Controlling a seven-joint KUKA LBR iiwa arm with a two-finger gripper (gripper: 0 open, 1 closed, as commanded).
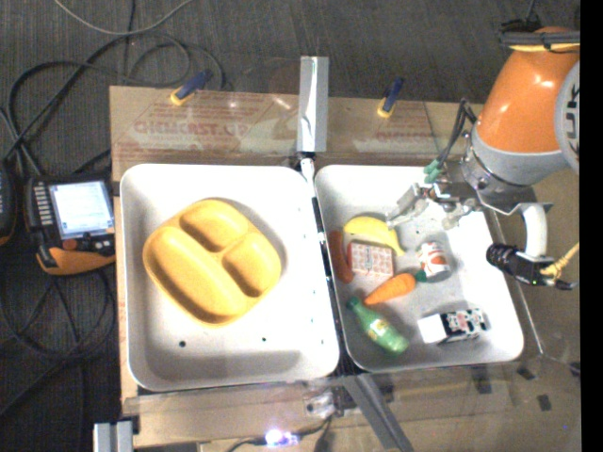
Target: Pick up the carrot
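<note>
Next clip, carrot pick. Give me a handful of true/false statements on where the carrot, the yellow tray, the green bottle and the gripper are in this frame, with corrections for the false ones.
1. The carrot lies in the right bin. True.
2. The yellow tray sits in the same bin as the carrot. False: it sits in the left bin.
3. The gripper holds the carrot. False: the carrot lies on the bin floor, apart from the gripper, which is over the bin's upper part.
4. The green bottle lies below the carrot in the camera view. True.
5. The carrot's green top points toward the left bin. False: it points right, toward the small red-and-white object.
</note>
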